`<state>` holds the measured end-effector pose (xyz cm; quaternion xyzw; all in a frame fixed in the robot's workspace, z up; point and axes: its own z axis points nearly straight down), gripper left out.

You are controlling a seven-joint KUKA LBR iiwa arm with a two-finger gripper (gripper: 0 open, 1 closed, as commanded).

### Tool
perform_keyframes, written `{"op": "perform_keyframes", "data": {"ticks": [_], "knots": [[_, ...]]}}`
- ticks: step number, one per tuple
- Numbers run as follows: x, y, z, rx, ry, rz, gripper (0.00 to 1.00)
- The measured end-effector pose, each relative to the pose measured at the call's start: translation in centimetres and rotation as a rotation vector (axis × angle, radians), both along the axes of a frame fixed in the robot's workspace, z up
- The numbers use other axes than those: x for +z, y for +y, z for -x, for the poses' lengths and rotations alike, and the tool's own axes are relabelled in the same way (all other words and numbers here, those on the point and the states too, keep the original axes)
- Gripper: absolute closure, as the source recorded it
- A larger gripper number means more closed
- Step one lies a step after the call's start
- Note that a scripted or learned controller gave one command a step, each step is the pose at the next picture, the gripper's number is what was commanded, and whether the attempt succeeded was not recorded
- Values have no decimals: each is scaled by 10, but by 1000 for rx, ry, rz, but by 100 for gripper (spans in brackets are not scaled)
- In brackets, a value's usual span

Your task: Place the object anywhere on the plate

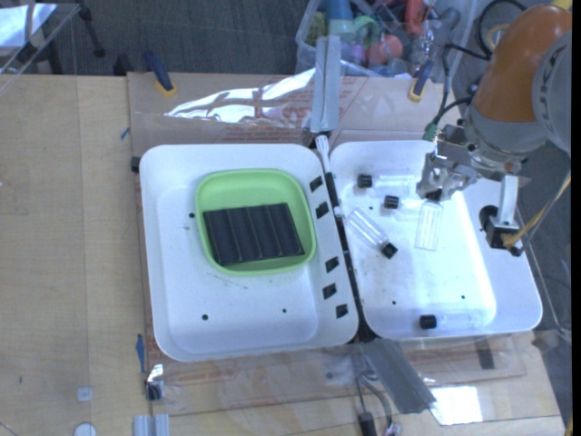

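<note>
A green square plate [211,192] sits in the left bin [172,316], and a black ridged slab [252,233] lies flat on it. My gripper [436,187] hangs over the back of the right bin [508,307], well to the right of the plate. Just below it, a clear tube [428,225] lies on the bin floor. A second clear tube with a black cap [370,232] rests closer to the divider. I see nothing held in the gripper.
Small black pieces [364,181] [391,202] [428,321] are scattered across the right bin. Black clips line the divider [329,234] between the bins. A box of colourful items [381,12] stands behind the bins. The arm's grey and orange wrist [522,71] fills the upper right.
</note>
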<state>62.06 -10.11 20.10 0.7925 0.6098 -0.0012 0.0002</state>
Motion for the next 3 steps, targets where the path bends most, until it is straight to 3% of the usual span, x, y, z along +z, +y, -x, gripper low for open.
{"op": "perform_keyframes", "data": {"ticks": [1, 2, 3], "knots": [[-17, 47, 31, 239, 4, -5, 100], [-17, 110, 4, 411, -3, -2, 100], [-17, 110, 4, 411, -4, -2, 0]]}}
